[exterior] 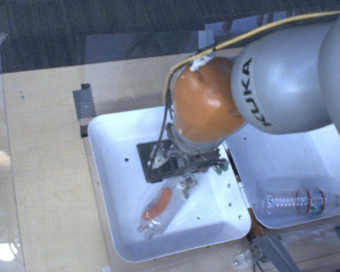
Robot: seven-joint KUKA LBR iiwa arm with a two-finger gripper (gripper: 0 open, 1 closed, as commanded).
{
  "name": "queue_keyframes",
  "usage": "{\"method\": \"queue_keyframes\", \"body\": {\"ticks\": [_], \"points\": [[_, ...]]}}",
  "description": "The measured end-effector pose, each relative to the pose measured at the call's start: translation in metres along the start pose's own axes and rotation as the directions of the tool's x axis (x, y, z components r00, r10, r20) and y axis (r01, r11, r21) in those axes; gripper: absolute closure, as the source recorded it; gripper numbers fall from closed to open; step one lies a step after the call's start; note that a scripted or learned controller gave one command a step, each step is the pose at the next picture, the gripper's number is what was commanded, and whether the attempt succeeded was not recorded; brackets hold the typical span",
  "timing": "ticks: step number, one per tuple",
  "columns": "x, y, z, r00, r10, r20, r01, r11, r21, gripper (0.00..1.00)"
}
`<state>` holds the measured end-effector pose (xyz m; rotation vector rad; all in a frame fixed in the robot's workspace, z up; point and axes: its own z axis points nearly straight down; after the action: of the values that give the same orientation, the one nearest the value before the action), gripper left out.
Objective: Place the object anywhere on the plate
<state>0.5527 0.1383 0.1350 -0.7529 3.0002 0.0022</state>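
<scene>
Over the right side of my view the grey arm (302,77) takes up the most room, its big body reaching in across the right bin, with the orange band (206,103) sitting above the wrist and a yellow cable running along its top. Under it, the light wooden counter (49,184) carries two shallow white bins side by side: the left bin (119,199) is the one the wrist hangs over, and the right bin (328,157) lies partly beneath the arm. Near the back of the left bin I see a dark flat plate (155,163), its right part covered by the wrist. The hand (186,176) sits just below the orange band, at the plate's front edge, and from this angle I cannot tell how it is set. A clear plastic bottle with an orange object inside (161,208) lies on its side in the left bin, slanting from lower left up toward the hand; its upper end looks close to or touching the hand, but I cannot tell whether it is gripped. It lies in front of the plate, not on it. In the right bin a second clear bottle (297,201) with a red and blue label lies flat near the front wall.
</scene>
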Motion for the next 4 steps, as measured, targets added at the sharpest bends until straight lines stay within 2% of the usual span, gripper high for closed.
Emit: {"method": "queue_keyframes", "body": {"ticks": [1,2,3,4], "points": [[-0.001,0.001,-0.012,1.000,-0.001,-0.006,0.001,1.000,-0.003,1.00],[0.000,-0.086,-0.051,0.995,-0.091,-0.036,0.091,0.996,-0.011,1.00],[-0.003,-0.051,-0.050,0.822,-0.569,-0.025,0.569,0.822,-0.031,1.00],[-0.009,0.023,0.026,0.841,-0.540,-0.028,0.539,0.842,-0.033,1.00]]}}
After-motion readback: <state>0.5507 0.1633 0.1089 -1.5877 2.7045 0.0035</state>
